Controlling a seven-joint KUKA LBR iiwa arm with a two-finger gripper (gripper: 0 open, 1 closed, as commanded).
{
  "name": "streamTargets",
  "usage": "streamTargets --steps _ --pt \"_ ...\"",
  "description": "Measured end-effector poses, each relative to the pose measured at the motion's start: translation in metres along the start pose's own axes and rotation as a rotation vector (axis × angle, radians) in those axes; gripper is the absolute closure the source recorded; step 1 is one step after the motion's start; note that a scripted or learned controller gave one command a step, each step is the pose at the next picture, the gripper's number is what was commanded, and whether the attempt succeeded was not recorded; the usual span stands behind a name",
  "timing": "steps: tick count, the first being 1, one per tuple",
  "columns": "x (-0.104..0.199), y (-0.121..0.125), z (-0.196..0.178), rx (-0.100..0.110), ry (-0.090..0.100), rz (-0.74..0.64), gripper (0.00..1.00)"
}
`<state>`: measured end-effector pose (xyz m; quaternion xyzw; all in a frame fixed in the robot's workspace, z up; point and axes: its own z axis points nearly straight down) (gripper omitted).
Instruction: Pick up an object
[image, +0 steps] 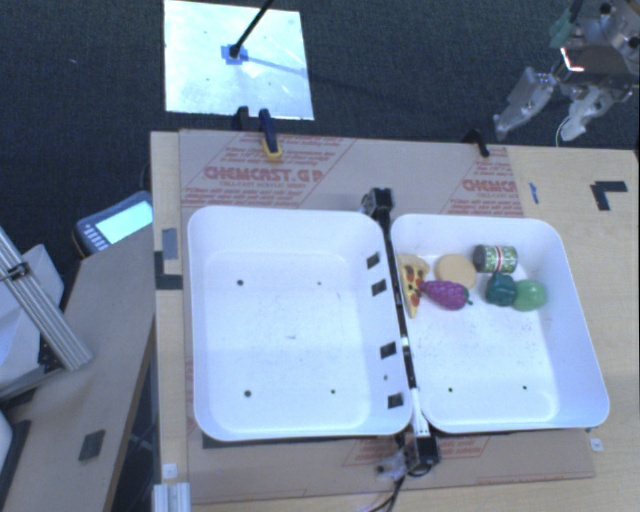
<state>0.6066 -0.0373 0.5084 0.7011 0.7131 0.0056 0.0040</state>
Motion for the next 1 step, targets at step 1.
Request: streamTargets --steps 1 --pt "0.106 0.0254 -0.0278 0.007 0.002 0.001 0.0"
